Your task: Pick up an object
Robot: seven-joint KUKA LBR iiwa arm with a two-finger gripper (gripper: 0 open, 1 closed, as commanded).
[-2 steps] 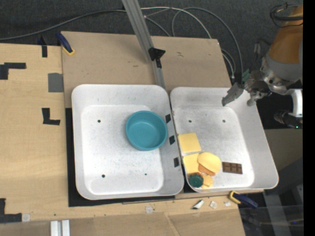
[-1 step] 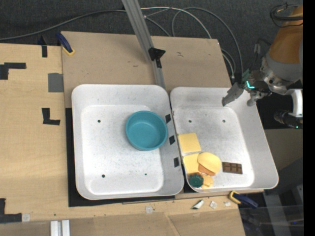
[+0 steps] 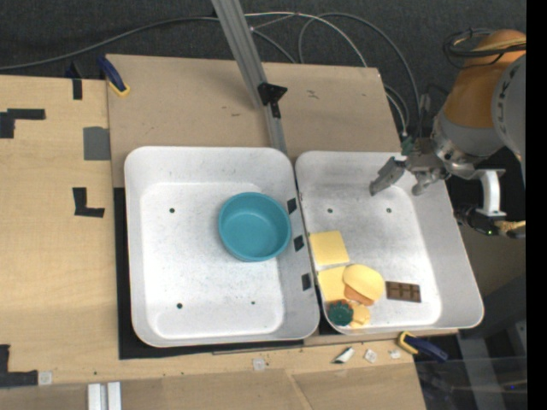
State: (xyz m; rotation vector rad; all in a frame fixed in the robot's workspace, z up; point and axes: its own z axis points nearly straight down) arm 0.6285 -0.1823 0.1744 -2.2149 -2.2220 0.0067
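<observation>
While the arm [image 3: 487, 92] reaches in from the right, its orange-banded wrist bends down toward the far right corner of the right bin [image 3: 444, 254], and the pincer [image 3: 402, 180] hangs low over that bin's upper part. Its two fingers are spread apart, one slanting out to the left, the other shorter on the right, with nothing between them.

Counting things up: two white bins sit side by side. Well to the left of the pincer and nearer the front, the left bin [image 3: 162, 254] holds one teal bowl [image 3: 253, 226], upright. Toward the front from the pincer, at the near end of the right bin, lies a small cluster. One pale yellow square block [image 3: 328, 248] lies flat near the divider. Just in front of it one yellow-and-orange rounded piece [image 3: 362, 284] sits atop other yellow bits I can't separate. One small dark teal object [image 3: 341, 314] touches that heap at the front-left. One brown chocolate-bar-like piece [image 3: 402, 292] lies just right of the heap. All of these sit well apart from the open fingers.

No writing or labels that I can make out on anything.
</observation>
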